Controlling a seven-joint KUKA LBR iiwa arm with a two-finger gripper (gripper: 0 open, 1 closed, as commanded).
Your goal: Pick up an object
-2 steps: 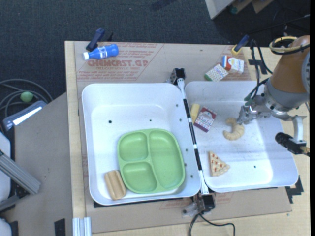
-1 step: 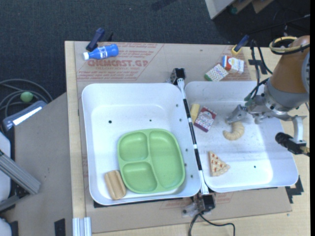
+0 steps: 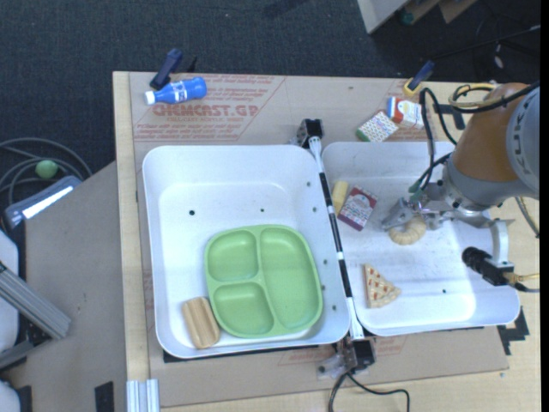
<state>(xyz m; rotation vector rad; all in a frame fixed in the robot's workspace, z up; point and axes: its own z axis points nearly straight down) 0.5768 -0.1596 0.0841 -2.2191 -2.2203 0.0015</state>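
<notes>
- Reaching in from the right, the grey arm point(image 3: 502, 157) lowers its gripper point(image 3: 410, 217) into the right bin point(image 3: 446, 312).
- Left bin point(image 3: 163, 230) holds a green divided plate point(image 3: 262, 280) and, beside it, a tan bread piece point(image 3: 200, 322).
- Gripper sits directly over a pale round pastry point(image 3: 408, 233); finger position cannot be told.
- A red packet point(image 3: 358, 209) lies nearby; a pizza slice toy point(image 3: 379, 286) lies nearer the bin's front.

A pale tan, rounded, bun-like object point(image 3: 408, 232) is seen lying on the floor of the right bin, towards its middle. It is partly covered from above, so its upper edge cannot be made out. It lies flat, apart from the bin walls.
</notes>
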